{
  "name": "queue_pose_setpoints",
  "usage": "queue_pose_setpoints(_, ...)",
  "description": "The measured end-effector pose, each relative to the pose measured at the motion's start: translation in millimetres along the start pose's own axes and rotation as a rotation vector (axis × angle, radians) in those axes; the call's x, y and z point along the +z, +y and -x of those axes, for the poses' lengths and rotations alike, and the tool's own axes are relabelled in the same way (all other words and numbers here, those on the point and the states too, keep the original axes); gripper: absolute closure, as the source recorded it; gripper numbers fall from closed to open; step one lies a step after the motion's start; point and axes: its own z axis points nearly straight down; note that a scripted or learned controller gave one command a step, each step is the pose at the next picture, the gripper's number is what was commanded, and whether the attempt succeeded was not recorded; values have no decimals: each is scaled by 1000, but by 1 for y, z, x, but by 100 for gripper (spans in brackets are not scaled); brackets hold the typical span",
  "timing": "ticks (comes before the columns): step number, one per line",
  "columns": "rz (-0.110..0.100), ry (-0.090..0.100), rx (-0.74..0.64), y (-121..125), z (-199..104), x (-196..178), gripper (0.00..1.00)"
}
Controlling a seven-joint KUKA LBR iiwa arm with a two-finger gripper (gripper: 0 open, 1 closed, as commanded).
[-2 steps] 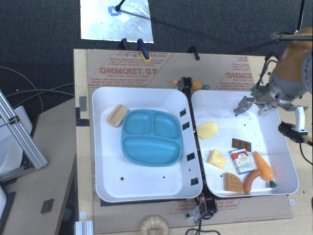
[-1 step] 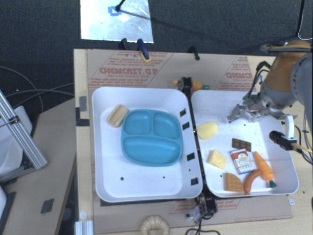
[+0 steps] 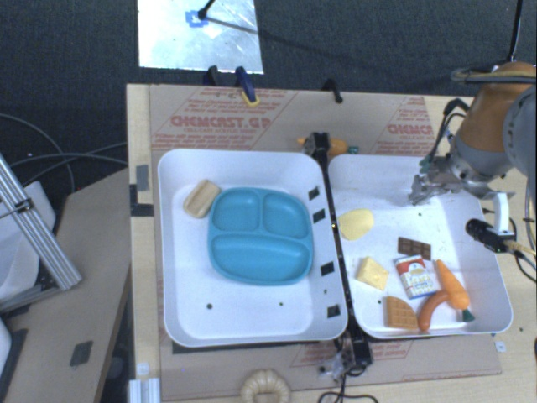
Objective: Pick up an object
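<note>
My gripper (image 3: pixel 424 188) hangs over the far part of the right bin (image 3: pixel 382 179), above bare white floor, with nothing seen in it. Nearer the camera in that bin lie a pale yellow lemon-like piece (image 3: pixel 356 222), a brown chocolate bar (image 3: pixel 414 247), a yellow cheese wedge (image 3: pixel 372 272), a red and white carton (image 3: pixel 414 275), an orange carrot (image 3: pixel 453 288), a sausage (image 3: pixel 426 309) and a waffle (image 3: pixel 401 312). The chocolate bar is the closest item to the gripper, a short way toward the camera.
The left bin (image 3: pixel 180 309) holds a blue divided plate (image 3: pixel 258 233) and a tan bread roll (image 3: pixel 200 198). A ring-shaped pastry (image 3: pixel 267 386) lies on the bench in front of the bins. A yellow object (image 3: pixel 336 148) sits behind the divider between them.
</note>
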Motion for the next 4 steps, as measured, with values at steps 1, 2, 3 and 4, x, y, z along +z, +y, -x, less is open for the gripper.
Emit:
queue_pose_setpoints(1, -1, 1, 3, 0, -4, -44, 100)
queue_pose_setpoints(2, 0, 1, 2, 2, 0, -88, 100)
queue_pose_setpoints(3, 0, 1, 2, 3, 0, -126, 100)
queue_pose_setpoints(4, -6, 2, 1, -25, -36, -127, 100)
